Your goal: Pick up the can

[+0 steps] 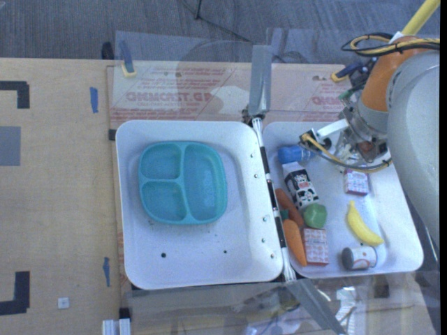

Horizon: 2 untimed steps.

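Observation:
The can (358, 257) lies on its side in the front right corner of the right bin (408, 208); it is small, with a grey end and a white and red label. My gripper (348, 147) hangs over the back of that bin, below the orange-banded wrist, with cables looped around it. It is well behind the can, with a small pink box (356, 182) and a banana (362, 225) lying between them. Nothing shows in the gripper.
The right bin also holds a blue object (290, 153), a black-and-white carton (300, 187), a green object (316, 216), a carrot (294, 240) and a red-and-white box (316, 246). A teal divided plate (183, 182) lies in the left bin (202, 264).

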Tool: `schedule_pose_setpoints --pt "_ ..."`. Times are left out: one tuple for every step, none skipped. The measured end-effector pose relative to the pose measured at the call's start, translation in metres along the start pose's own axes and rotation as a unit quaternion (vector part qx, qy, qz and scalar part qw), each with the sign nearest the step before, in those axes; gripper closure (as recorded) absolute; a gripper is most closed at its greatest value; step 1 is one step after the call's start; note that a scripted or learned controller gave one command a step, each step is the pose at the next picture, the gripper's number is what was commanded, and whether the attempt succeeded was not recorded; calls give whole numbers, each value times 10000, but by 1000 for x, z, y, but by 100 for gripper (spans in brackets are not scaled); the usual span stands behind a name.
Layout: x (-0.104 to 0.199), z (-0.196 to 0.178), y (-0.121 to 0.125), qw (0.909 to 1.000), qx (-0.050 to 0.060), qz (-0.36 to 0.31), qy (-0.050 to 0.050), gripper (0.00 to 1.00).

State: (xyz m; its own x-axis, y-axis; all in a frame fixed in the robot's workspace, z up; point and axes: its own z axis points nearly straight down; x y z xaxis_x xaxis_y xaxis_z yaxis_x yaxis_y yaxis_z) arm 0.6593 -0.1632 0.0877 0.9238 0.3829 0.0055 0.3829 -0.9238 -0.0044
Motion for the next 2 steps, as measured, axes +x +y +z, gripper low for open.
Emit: schedule_pose_setpoints --pt "2 0 -4 10000 54 2 1 0" --pt "-6 -136 -36 9987 -16 511 -39 0"
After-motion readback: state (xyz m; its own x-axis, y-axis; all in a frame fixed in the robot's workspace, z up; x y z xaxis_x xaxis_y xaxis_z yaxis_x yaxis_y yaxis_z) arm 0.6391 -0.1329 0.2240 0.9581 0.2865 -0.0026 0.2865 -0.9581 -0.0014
